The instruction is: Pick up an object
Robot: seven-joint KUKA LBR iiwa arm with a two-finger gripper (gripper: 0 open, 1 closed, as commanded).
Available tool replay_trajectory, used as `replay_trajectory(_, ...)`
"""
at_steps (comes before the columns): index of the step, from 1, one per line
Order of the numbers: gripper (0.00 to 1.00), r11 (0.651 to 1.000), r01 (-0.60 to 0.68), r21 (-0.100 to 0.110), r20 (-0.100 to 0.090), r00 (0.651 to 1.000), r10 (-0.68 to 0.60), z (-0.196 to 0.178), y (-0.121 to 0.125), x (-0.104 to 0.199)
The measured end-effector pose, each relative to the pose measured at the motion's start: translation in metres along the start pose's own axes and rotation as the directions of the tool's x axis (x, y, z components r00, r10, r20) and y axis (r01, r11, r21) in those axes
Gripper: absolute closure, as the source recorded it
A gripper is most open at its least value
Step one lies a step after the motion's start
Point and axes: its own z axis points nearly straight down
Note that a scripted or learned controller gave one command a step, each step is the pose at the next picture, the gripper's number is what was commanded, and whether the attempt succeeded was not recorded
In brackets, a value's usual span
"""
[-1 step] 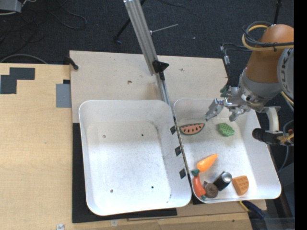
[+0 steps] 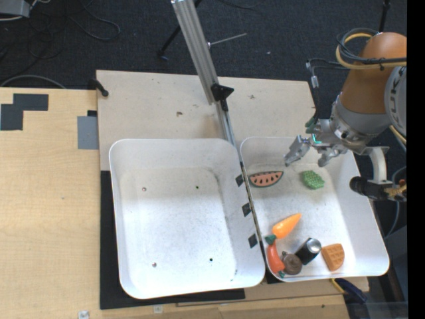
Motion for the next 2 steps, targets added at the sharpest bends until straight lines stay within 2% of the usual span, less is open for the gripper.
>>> replay_trajectory(2,0.00,1.000,0.001,0.003,0.000,1.000,-0.001,0.122,0.010,0.003)
